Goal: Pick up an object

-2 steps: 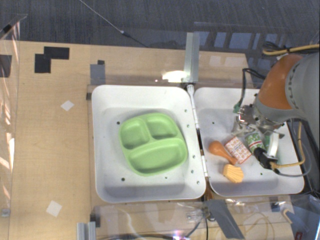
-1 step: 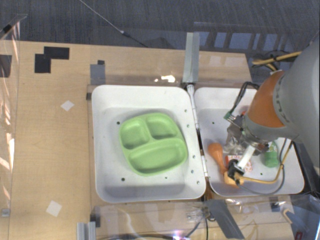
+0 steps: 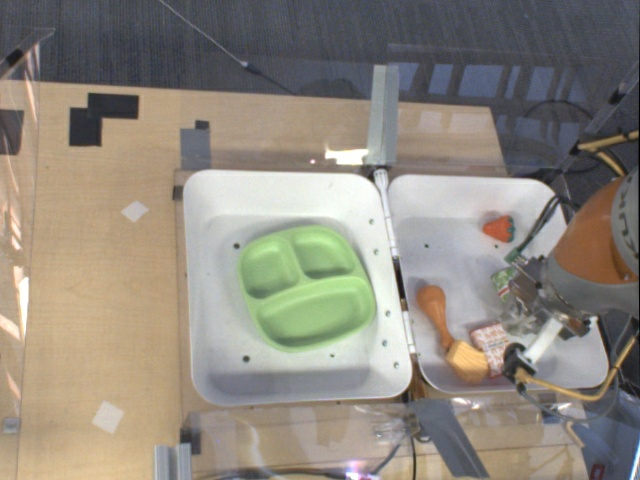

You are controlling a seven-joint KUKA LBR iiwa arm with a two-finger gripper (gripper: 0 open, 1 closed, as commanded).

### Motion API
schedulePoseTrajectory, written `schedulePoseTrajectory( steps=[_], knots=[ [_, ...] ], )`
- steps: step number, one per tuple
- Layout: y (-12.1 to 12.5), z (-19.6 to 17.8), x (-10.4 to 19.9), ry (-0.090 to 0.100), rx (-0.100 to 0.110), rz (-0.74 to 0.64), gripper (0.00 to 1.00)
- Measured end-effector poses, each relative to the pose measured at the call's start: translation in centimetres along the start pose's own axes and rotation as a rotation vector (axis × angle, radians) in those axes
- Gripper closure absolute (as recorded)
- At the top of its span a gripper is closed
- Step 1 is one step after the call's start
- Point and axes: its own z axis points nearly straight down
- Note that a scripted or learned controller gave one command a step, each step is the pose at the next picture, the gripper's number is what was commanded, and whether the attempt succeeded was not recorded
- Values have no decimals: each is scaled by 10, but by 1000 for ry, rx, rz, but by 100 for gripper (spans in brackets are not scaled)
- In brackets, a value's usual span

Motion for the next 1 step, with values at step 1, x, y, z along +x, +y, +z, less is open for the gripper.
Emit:
schedulePoseTrajectory(
  steps=[1],
  knots=[
    [-46,-1,52,5,-3,224,100]
  ],
)
